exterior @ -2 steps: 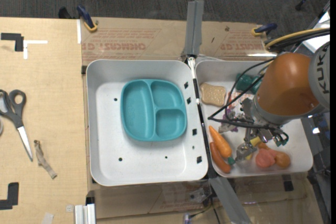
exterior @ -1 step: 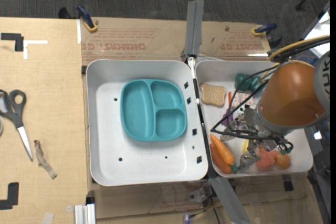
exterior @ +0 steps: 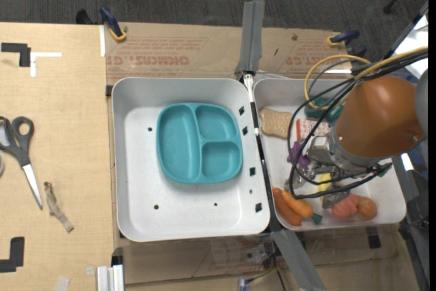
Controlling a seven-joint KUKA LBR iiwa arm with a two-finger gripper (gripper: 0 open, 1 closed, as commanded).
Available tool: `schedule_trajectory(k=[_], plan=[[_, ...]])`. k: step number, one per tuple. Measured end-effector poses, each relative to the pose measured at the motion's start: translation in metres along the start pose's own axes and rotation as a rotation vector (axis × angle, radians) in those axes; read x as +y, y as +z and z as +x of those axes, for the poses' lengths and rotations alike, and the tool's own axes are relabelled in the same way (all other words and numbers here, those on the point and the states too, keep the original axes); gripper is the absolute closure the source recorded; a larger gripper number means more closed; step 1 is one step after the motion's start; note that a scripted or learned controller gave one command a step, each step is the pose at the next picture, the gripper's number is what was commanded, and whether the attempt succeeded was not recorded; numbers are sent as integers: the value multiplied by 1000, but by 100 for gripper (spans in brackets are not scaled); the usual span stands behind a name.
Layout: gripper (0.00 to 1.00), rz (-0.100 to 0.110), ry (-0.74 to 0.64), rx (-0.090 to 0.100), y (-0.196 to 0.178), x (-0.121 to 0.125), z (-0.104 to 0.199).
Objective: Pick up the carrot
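Over the right bin (exterior: 402,215), the arm (exterior: 379,118) hangs with its orange band uppermost, hiding most of the gripper (exterior: 320,177) beneath the wrist and a bundle of cables (exterior: 300,146). The opening of the gripper cannot be determined, and no item can be confirmed as held. The gripper housing sits above the middle of the right bin, near the items along the bin's 6 o'clock edge.

The carrot (exterior: 289,206) lies in the right bin at its 7 o'clock corner, just beside the wall that divides the 2 bins. It is orange, elongated and tapered, lying at a slant, with a small green piece at its 3 o'clock end. It rests on the bin floor, at 7 o'clock from the gripper.

Item count:
- 2 white bins, side by side.
- 1 teal plate (exterior: 200,143) with 3 compartments, at the centre of the left bin (exterior: 129,215).
- 1 carrot.
- 1 pink item (exterior: 346,208) and 1 orange round item (exterior: 366,208), touching, at 3 o'clock from the carrot.
- 1 speckled cracker-like slab (exterior: 275,123) at the 10 o'clock part of the right bin.
- 1 pair of scissors (exterior: 22,153) on the bench (exterior: 54,112), well apart at 9 o'clock from the left bin.
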State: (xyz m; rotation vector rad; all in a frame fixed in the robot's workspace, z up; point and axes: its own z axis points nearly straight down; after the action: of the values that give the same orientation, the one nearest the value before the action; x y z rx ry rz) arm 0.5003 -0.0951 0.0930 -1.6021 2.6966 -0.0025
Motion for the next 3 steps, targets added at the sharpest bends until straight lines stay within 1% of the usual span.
schedule_trajectory(k=[1, 2, 3], plan=[[0, 10, 63, -6, -2, 13, 12], [0, 11, 84, -5, -2, 13, 12], [0, 12, 216, -6, -2, 10, 18]])
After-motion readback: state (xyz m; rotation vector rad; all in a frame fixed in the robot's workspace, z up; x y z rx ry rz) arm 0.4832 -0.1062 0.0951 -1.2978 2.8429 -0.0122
